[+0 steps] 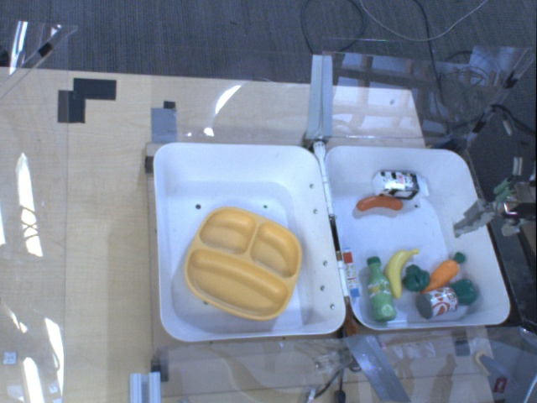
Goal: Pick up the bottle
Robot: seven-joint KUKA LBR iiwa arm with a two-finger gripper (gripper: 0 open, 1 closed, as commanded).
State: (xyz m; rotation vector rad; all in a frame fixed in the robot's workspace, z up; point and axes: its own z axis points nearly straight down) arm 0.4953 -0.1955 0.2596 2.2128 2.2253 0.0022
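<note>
While the bottle [380, 290] lies untouched in the right bin [449, 168], pickup remains undone; the hand [475, 218] waits nearby, state indeterminate.

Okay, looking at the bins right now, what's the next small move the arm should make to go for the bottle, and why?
Probably swing the gripper inward over the right bin and toward its front-left corner. The green bottle lies there, well away from the gripper at the bin's right rim. The banana crowds its right side, so coming in centred over the bottle seems safest.
</note>
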